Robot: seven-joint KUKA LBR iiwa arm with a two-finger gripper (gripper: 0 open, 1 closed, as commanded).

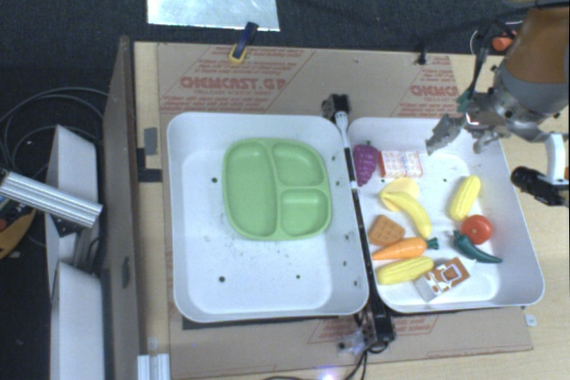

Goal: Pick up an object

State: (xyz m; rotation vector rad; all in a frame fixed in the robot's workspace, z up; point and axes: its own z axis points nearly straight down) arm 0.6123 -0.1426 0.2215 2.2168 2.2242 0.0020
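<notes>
Left bin: holds a green divided plate, well left of the hand. Right bin: purple eggplant, pink carton, banana, waffle, carrot, corn cobs, tomato, green chilli. Hand hovers over this bin's far edge, fingers spread, grasping nothing. Nearest candidate: the carton, just left and slightly nearer the camera, long axis left-right. Likely next: descend there.

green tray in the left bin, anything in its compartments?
Empty. All three compartments of the green tray show bare green plastic; the toy food lies in the right bin.
</notes>
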